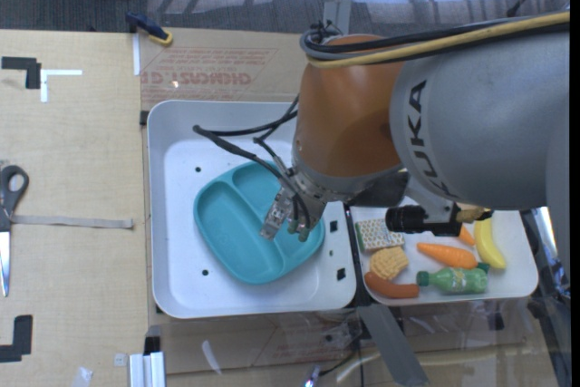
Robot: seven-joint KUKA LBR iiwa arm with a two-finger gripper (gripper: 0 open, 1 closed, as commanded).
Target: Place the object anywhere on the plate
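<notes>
Two-finger metal gripper (287, 219) hangs over divided teal plastic plate (237, 236) in left white bin (172, 222); jaws slightly parted, nothing between them.

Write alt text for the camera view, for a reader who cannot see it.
A grey and orange robot arm reaches from the right, its tool hanging over a teal divided plate in the left white bin. The right white bin holds toy food: corn, a carrot, a banana and a green bottle.

The bench (72, 285) carries two white bins — left bin (172, 285), right bin (517, 281) — plus scissors (9, 213) at its left edge.
</notes>
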